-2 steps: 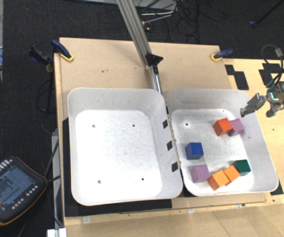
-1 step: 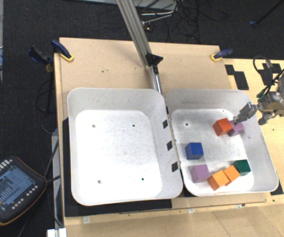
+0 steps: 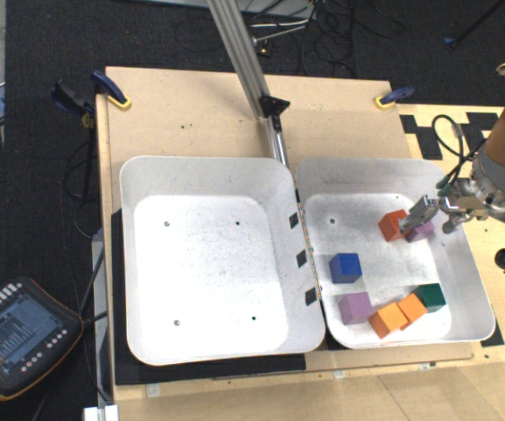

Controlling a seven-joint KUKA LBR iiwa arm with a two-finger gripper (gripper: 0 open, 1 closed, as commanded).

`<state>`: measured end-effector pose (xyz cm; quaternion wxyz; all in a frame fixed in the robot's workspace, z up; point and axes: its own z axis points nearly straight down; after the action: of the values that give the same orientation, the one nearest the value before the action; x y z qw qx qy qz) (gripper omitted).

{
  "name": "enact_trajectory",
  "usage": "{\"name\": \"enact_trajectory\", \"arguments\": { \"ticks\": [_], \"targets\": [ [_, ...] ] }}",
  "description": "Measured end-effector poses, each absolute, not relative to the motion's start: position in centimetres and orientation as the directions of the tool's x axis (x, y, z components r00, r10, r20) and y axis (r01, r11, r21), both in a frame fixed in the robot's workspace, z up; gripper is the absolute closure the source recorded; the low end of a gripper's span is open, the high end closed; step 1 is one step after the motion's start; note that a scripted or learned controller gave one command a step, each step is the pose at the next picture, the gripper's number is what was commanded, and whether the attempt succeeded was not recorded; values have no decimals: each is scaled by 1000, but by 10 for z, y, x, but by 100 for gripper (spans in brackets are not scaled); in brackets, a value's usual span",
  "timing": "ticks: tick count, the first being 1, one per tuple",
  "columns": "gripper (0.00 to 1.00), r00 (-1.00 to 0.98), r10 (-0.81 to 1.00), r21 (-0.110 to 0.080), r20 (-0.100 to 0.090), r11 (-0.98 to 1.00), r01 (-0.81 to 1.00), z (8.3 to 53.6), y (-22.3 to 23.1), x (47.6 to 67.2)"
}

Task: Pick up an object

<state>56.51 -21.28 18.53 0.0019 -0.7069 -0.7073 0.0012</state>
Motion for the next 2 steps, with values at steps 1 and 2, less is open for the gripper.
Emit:
{"name": "enact_trajectory", "arguments": {
  "ticks": [1,2],
  "targets": [
    [0,1,1000,-5,1,-1,1000,134,-214,554],
    [100,0,1000,2,-1,0,1000,148,-214,556]
  ]
}}
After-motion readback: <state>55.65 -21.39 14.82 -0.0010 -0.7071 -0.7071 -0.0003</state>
